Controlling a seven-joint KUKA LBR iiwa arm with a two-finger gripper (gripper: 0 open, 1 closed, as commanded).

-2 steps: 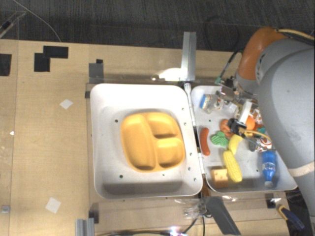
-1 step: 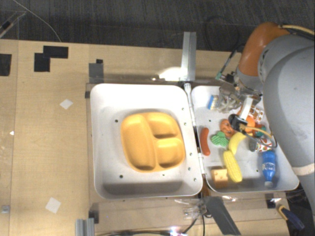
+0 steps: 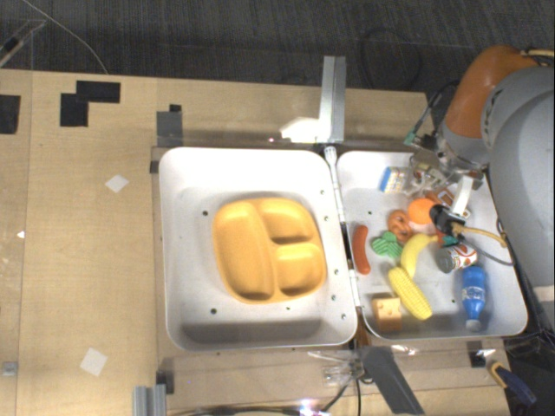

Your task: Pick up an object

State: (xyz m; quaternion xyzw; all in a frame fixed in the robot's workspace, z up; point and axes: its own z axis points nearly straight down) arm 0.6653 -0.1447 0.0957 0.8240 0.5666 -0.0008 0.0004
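Here we hang our gripper (image 3: pixel 440 199) low over the right bin (image 3: pixel 364 180), beside the orange ball (image 3: pixel 421 212); its grasp we cannot tell.

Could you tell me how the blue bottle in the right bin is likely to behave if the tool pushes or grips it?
The blue bottle lies on its side, so it would probably roll when nudged. Its smooth, rounded body looks slippery to pinch. It sits close to the right bin's wall, which may stop it.
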